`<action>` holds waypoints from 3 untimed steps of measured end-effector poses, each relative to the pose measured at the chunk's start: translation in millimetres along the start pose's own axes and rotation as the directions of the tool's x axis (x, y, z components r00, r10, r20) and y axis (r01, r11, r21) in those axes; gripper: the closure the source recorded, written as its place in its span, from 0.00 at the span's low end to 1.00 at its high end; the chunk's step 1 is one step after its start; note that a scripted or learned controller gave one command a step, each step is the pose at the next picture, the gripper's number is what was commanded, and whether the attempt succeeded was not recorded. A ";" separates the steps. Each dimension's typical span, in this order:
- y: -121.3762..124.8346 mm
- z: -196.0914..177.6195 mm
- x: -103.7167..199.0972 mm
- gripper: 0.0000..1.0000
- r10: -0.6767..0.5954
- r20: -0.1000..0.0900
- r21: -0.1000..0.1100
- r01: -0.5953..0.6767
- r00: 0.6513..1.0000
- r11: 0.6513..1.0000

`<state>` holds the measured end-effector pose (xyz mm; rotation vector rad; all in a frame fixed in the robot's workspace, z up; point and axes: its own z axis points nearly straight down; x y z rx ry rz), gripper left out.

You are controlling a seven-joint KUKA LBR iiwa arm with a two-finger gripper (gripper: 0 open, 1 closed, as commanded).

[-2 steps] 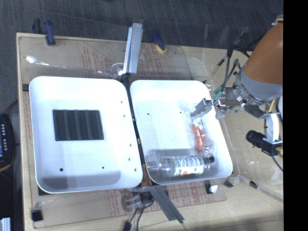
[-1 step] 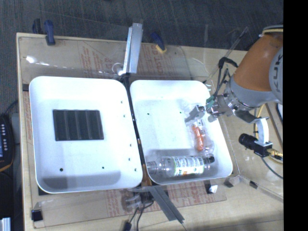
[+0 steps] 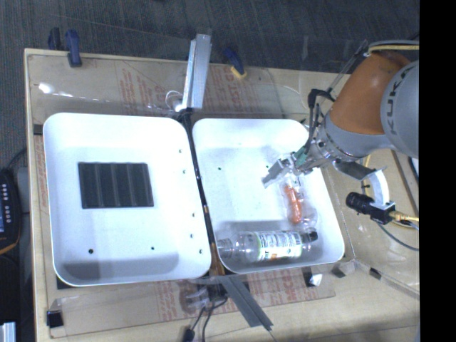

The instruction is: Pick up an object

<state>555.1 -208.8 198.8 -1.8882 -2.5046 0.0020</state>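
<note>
The bench point(image 3: 107, 305) (pale wood) bears two white bins: left bin point(image 3: 64, 191), right bin point(image 3: 235, 137).

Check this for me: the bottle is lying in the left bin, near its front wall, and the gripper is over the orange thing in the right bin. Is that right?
Not quite. The camera view shows the bottle lying in the right bin, near its front wall. The left bin holds a dark ribbed pad instead. The rest stands: the gripper is over the orange thing in the right bin.
</note>
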 end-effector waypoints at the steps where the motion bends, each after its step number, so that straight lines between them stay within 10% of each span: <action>1: 12.4 20.9 -3.1 0.00 -0.048 -0.001 0.001 0.048 0.999 0.999; 3: 7.6 2.0 -4.0 0.00 -0.038 0.004 -0.003 0.038 0.999 0.999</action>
